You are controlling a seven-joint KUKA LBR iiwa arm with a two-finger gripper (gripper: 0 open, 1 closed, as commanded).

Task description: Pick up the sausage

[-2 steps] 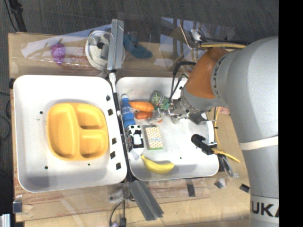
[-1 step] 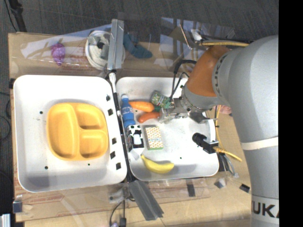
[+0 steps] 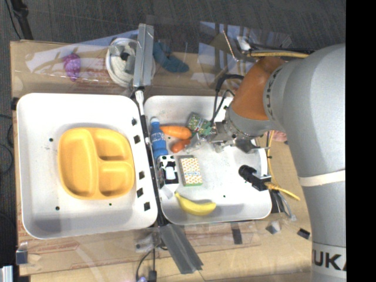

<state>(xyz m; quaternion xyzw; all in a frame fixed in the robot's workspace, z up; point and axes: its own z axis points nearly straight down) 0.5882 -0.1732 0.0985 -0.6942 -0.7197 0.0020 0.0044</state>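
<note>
We see the sausage (image 3: 175,132) at 11 o'clock in the right bin (image 3: 249,207), beside the blue bottle (image 3: 157,141) | gripper (image 3: 207,131) at its 3 o'clock end; grasp unclear, we cannot tell | banana (image 3: 196,205) at 6 o'clock | arm lettering reads "UK", cut off.

End effector (image 3: 207,131) beside sausage (image 3: 175,131), banana (image 3: 196,205), yellow tray (image 3: 97,161)

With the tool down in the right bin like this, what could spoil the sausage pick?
Crowding: the sausage lies against the blue bottle and close to a green packet, so the tool may catch those instead. The sausage is rounded and could roll or slip away. The patterned box sits just below, leaving little room.
</note>
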